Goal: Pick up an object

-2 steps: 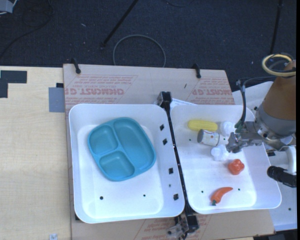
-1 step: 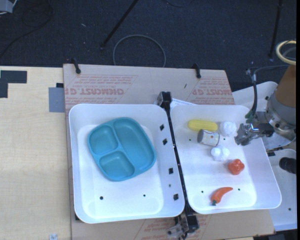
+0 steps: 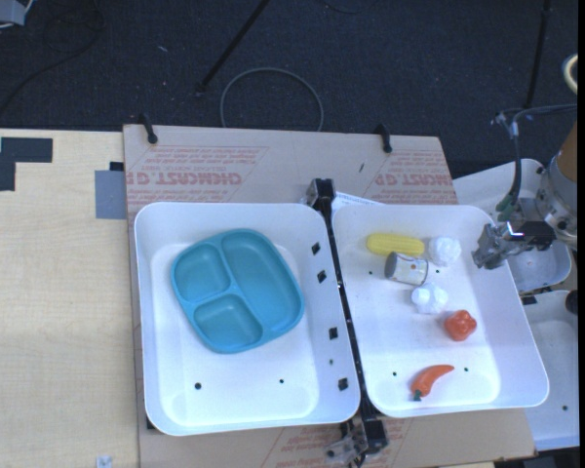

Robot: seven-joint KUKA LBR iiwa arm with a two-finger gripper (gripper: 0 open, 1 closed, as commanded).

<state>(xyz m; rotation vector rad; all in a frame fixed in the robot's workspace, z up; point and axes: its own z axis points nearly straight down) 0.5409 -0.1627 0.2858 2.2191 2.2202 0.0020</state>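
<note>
The right bin [image 3: 507, 378] holds a yellow corn cob [image 3: 394, 245], a small grey-and-black can [image 3: 406, 268] lying on its side, two white crumpled lumps [image 3: 445, 251] [image 3: 428, 298], a red pepper-like piece [image 3: 459, 326] and an orange chili [image 3: 431, 378]. My gripper [image 3: 494, 244] hangs at the bin's right rim, to the right of the upper white lump, with nothing seen between its fingers. The arm enters from the right edge.
The left bin [image 3: 166, 378] carries a blue divided plate [image 3: 236, 290]. A black divider [image 3: 333, 300] runs between the two bins. Cardboard lies under the bins, and cables and dark floor lie behind.
</note>
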